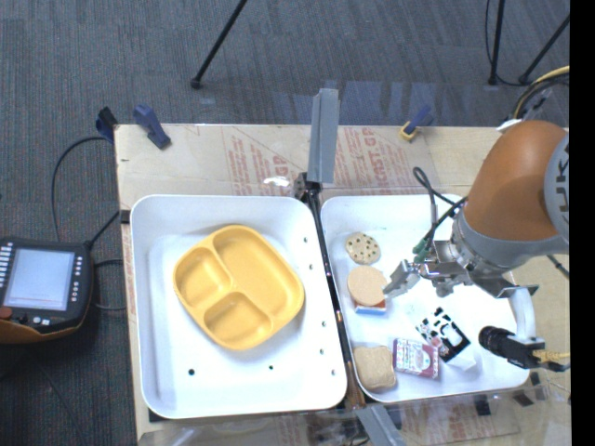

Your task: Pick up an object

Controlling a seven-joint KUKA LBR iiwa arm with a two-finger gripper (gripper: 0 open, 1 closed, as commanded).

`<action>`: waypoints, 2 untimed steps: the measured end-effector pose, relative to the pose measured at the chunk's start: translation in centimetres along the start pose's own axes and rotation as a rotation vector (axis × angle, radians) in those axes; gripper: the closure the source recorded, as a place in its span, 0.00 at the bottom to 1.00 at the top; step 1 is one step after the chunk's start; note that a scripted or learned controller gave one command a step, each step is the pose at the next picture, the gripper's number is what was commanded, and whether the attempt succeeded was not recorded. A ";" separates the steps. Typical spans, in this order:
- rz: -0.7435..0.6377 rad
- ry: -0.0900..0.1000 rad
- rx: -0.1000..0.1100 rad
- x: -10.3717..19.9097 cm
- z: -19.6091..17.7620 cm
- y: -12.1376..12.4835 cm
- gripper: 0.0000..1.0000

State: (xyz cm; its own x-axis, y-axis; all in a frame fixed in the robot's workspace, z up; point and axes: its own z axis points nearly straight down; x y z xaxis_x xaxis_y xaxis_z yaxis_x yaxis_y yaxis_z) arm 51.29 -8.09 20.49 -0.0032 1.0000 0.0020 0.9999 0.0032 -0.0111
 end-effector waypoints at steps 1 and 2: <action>0.110 0.001 -0.005 -3.7 10.3 1.0 0.00; 0.119 0.004 0.007 -4.0 9.9 0.7 1.00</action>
State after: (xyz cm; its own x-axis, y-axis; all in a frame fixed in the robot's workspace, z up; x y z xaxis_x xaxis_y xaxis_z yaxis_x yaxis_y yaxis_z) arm 51.91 -12.02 10.53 0.1156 0.9933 0.0038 0.9931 -0.1155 -0.0187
